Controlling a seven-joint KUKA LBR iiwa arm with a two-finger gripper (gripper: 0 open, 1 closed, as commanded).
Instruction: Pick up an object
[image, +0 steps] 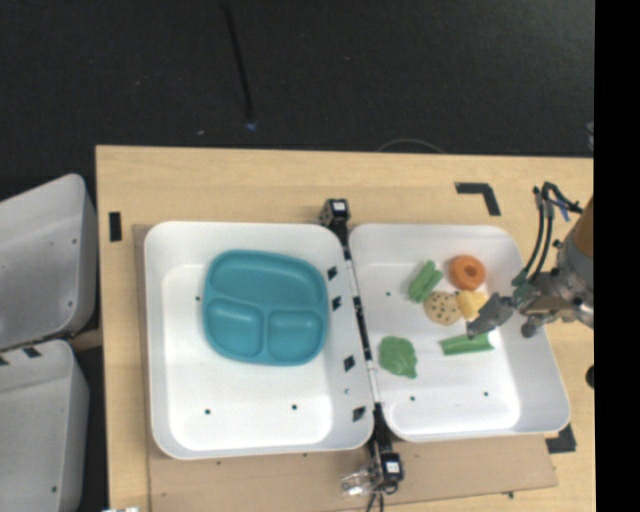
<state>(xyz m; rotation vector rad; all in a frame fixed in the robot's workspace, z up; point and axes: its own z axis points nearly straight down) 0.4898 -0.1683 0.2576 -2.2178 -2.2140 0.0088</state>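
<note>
The gripper (492, 316) hangs over the right bin (450, 415), reaching in from the right on the arm (570, 285). Its dark tip sits just above the near end of a green stick (466, 345) and just beside a yellow piece (473, 303). Whether the tip is touching either cannot be judged from this angle, and whether the gripper is parted or closed cannot be told; nothing is plainly seen held.

Objects in the right bin, outward from the gripper: the yellow piece lies against a speckled cookie (441, 308); an orange ring (466, 271) lies just above the yellow piece; a green pod (424, 281) lies tilted, left of the ring and above the cookie; a green leafy lump (398, 356) lies apart from the others, near the bin's left wall.

The left bin (180, 400) holds a teal divided plate (266, 306), lying flat in its upper middle. Both bins rest side by side on a wooden bench (220, 180), their inner walls touching along black clips (352, 300).
</note>
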